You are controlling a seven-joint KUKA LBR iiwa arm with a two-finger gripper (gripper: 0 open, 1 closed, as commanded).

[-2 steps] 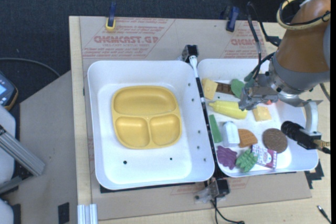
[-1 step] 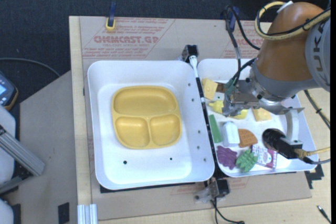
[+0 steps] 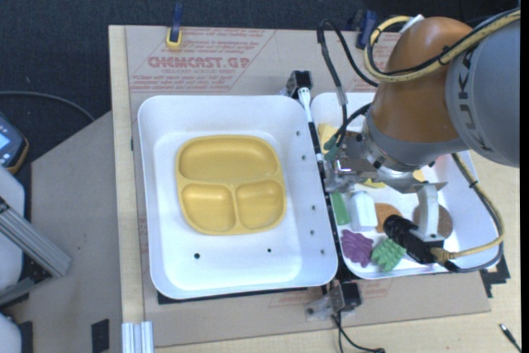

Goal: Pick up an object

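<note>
1. The arm (image 3: 430, 87) reaches in from the right and hangs over the right bin (image 3: 475, 207). Its bulk covers much of what lies there.
2. The tool (image 3: 347, 174) sits low at that bin's left wall, close to the divide with the left bin (image 3: 157, 178), where a yellow tray (image 3: 231, 182) lies well apart from it.
3. Nearest candidate: a green strip (image 3: 340, 207) just beside the tool, on the camera's side of it, its long axis running along the wall.
4. Further toward the near corner lie a purple piece (image 3: 357, 245) and a green piece (image 3: 387, 254), side by side.
5. Whether the tool is apart or together I cannot tell, as the wrist hides it, and nothing shows clamped in it.
6. My guess is that the pick comes down to a short move toward the strip.
</note>
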